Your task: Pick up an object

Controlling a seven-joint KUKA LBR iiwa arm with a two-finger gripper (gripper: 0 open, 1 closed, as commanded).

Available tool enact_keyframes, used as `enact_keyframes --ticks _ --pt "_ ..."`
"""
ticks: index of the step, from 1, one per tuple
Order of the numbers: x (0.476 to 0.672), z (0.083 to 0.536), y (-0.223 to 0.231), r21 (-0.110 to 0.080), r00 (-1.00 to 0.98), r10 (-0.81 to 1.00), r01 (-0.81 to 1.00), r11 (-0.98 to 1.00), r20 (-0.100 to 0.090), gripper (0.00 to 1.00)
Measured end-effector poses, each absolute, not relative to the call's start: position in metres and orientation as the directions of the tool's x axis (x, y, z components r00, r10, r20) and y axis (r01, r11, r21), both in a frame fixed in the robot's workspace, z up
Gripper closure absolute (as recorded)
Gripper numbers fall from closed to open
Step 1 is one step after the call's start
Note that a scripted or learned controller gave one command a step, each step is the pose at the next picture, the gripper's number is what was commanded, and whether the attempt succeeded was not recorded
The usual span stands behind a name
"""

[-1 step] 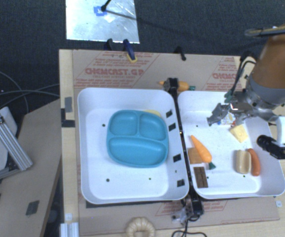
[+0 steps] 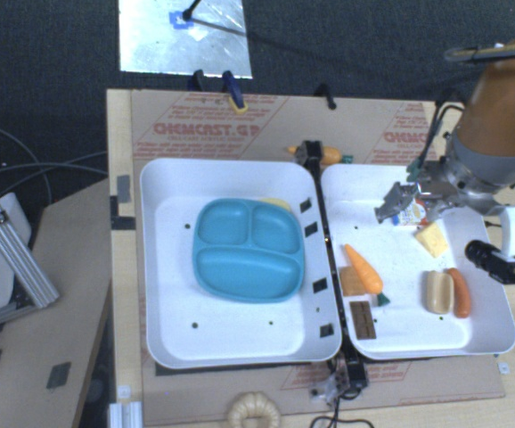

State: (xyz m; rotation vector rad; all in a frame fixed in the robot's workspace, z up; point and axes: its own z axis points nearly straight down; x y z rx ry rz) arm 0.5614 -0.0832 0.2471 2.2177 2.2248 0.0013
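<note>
The gripper (image 2: 398, 205) hangs over the right bin (image 2: 391, 341), up from the carrot (image 2: 363, 268); its grip cannot be told. The carrot is orange, tapered, lying slantwise beside a tan block (image 2: 353, 282). The cheese wedge (image 2: 432, 239) lies right of it.

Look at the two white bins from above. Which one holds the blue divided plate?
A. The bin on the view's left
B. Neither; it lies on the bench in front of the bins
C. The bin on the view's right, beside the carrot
A: the blue divided plate lies flat in the left bin, while the carrot and hot dog lie in the right bin.
</note>
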Motion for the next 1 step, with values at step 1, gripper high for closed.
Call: enact_keyframes --ticks 1 --pt "0.5577 0.2047 -0.082 -0.002 -0.001 1.0 1.0 0.001 0.0 0.0"
